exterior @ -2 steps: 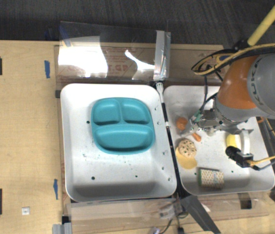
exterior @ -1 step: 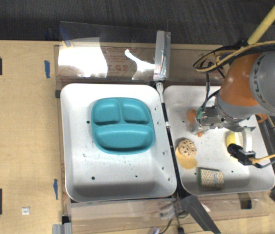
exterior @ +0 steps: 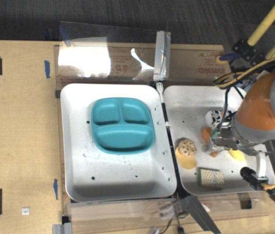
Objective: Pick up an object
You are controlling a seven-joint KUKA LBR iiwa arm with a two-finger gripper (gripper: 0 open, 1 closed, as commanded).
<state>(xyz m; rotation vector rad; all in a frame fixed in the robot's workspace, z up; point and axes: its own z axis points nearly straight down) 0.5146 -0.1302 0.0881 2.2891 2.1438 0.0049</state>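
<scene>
My gripper [exterior: 219,141] hangs low over the middle of the right bin [exterior: 186,101], on the arm with the orange band [exterior: 257,108]. Just left of it lies a small orange object [exterior: 206,133], and a tiny orange piece [exterior: 214,154] sits right below it. A yellow object [exterior: 236,154] peeks out at the gripper's lower right. Behind it lies a black-and-white patterned thing [exterior: 215,116]. A yellow cup with a speckled top [exterior: 186,153] stands to the left, and a patterned cylinder [exterior: 210,177] lies near the front wall. Whether anything is between the fingers is hidden.
The left bin [exterior: 74,145] holds a teal divided plate [exterior: 123,124]. A ridge where the two bins meet [exterior: 167,130] runs between them. Yellow cables and arm parts crowd the right bin's far right corner.
</scene>
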